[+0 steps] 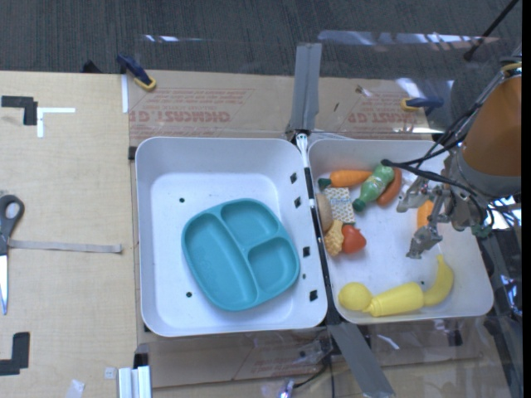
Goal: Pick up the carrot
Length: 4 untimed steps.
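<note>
**Carrot pick: target and grasp notes**

Yellow squeeze bottle lies nearest; carrot rests at right bin far-left area, beside green bottle; orange, tapered; likely light, rigid, smooth plastic; grasp mid-body across width; gripper hovers well apart, finger state indeterminable.
</note>
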Tool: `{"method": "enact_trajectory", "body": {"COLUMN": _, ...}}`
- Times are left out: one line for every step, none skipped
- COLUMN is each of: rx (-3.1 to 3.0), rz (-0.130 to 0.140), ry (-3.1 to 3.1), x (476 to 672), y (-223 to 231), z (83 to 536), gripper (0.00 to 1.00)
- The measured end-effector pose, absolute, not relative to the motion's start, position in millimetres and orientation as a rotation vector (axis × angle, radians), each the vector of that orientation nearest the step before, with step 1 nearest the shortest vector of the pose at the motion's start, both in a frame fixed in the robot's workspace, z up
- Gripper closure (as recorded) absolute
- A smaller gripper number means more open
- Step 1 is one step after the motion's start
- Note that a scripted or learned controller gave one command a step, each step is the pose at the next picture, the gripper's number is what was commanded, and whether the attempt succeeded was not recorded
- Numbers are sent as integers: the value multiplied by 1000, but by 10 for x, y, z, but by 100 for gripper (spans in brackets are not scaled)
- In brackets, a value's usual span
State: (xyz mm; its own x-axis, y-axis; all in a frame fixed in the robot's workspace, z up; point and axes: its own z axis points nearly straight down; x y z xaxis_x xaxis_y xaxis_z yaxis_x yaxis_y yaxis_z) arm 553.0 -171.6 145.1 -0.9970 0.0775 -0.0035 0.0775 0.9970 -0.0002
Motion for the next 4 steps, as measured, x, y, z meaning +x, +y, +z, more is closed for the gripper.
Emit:
{"method": "enact_trajectory", "body": {"rx": 233, "rz": -1, "ry": 3128, "x": 5921, "y": -2219, "z": 928, "gripper": 0}}
{"method": "enact_trajectory", "body": {"rx": 226, "rz": -4, "ry": 3121, "x": 5946, "y": -2212, "z": 1044, "gripper": 100}}
{"method": "enact_trajectory", "body": {"rx": 325, "rz": 0, "ry": 3119, "x": 5926, "y": -1651, "z": 1456, "gripper": 100}}
{"method": "enact_trajectory", "body": {"rx": -606, "rz": -2, "ry": 3078, "x": 5465, "y": -1780, "z": 1012, "gripper": 100}}
